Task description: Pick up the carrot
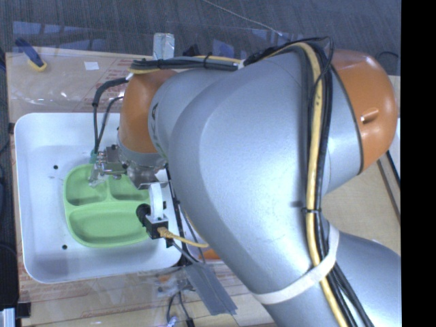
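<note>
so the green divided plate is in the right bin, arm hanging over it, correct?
Not quite. The green divided plate lies in the left bin, not the right one, as the camera view shows. The rest holds: the arm does hang over it, covering the plate's right side.

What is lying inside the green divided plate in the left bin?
The green plate shows bare compartments where visible. The arm covers its right part, so anything there, the carrot included, is hidden.
</note>
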